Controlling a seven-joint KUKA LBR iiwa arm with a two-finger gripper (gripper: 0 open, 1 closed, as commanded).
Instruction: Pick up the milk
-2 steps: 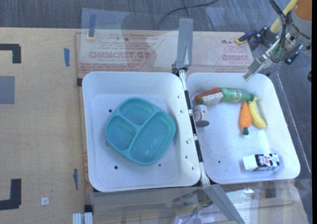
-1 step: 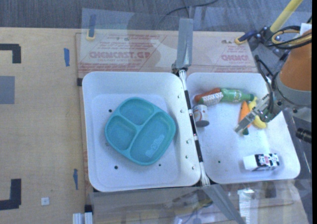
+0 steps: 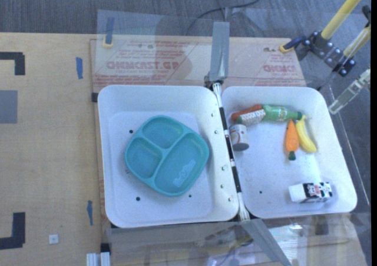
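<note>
The milk [image 3: 310, 192] is a small white carton with black cow patches. It lies on its side near the front right corner of the right bin [image 3: 268, 173], close to the bin's wall. Nothing touches it or lies on top of it.
At the back of the right bin lie a green bottle [image 3: 278, 112], a carrot [image 3: 291, 137], a banana [image 3: 306, 135] and a small can [image 3: 238, 136] by the divider. The left bin [image 3: 118, 200] holds a teal divided plate [image 3: 167, 155]. A yellow pole with clamps [image 3: 344, 9] stands at the top right.
</note>
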